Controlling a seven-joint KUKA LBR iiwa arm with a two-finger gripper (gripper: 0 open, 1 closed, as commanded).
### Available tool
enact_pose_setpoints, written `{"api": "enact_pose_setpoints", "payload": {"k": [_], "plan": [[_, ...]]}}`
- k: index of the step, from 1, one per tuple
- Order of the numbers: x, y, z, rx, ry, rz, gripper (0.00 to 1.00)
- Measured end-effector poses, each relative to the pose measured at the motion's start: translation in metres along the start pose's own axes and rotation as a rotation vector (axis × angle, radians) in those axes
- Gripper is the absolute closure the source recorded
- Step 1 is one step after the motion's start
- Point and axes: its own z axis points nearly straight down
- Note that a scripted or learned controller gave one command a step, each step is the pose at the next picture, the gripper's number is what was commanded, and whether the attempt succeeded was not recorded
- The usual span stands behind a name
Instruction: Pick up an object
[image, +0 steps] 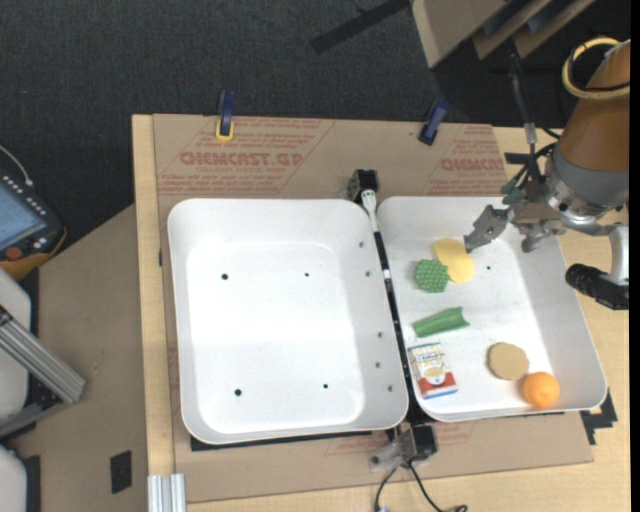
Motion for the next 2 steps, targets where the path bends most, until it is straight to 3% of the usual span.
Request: {"api": "enact_pose_setpoints", "payload": {"k": [1, 2], "plan": [[0.016, 0.028, 0.088, 0.007, 0.002, -0.002, 0.0], [0.044, 0.01, 0.13, 0.005, 0.002, -0.002, 0.0]]}}
